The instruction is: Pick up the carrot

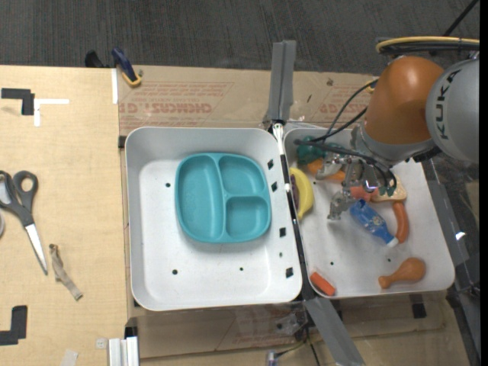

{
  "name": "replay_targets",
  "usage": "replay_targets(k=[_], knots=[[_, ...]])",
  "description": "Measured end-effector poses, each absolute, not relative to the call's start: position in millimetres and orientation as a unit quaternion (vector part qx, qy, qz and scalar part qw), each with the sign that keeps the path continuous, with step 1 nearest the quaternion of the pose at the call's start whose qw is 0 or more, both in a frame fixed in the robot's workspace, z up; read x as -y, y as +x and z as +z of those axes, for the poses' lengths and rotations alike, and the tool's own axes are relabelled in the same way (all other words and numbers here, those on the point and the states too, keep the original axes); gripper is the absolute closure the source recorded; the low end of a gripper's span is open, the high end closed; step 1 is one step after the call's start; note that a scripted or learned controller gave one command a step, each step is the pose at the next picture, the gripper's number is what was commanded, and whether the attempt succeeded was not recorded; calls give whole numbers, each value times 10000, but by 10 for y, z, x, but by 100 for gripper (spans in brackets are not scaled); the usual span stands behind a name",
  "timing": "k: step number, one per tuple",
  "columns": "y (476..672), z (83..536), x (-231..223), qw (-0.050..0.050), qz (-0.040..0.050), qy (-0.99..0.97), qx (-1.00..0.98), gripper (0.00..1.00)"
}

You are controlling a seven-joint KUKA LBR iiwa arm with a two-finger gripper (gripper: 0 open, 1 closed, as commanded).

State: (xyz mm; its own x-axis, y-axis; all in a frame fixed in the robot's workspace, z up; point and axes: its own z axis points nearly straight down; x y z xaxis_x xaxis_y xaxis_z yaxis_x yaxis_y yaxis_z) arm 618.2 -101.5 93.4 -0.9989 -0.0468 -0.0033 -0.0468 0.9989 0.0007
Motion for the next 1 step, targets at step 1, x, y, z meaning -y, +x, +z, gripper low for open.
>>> replay_targets(k=[1], knots=[[6202,1050,1013,54,0,-237,-9997,100]])
